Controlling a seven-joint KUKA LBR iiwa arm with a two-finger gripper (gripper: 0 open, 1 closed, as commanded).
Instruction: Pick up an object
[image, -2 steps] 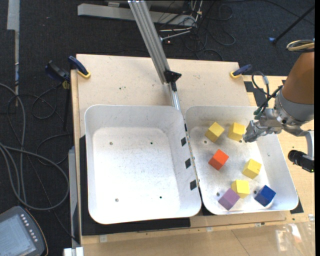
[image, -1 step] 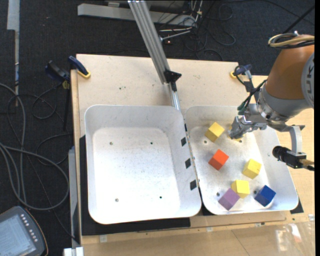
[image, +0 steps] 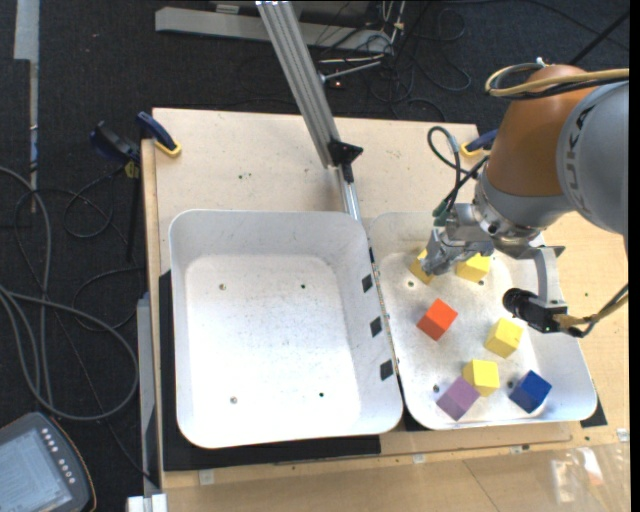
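**Bench and what lies on it**

The pale wooden bench (image: 260, 160) carries two shallow white bins side by side. The left bin (image: 190, 240) covers the middle and left part, reaching near the front edge. The right bin (image: 575, 385) sits by the right edge, touching its neighbour. A blue and yellow clamp (image: 158, 135) grips the back left corner.
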